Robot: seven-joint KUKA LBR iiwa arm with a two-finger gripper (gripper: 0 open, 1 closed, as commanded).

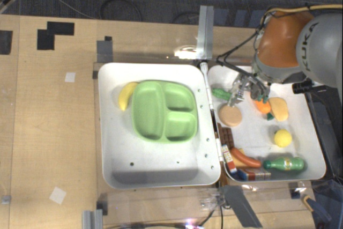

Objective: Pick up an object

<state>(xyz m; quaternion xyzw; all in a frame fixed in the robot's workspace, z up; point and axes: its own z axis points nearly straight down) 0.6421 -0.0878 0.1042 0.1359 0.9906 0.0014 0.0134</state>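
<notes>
Two white bins sitting side by side. Gripper [239,92] hovering in right bin [316,161], over upper-left part, fingers spread, gripping nothing. Tan disc [231,116] lying just below fingertips; orange carrot [262,106] just right. Green divided plate [163,110] filling left bin [115,169], banana [126,96] touching its left edge.

bench [48,131]: matt wood | bins [161,171]: smooth white plastic | plate [163,111]: green plastic

wooden bench [48,131] — two white bins [161,174] side by side
</notes>
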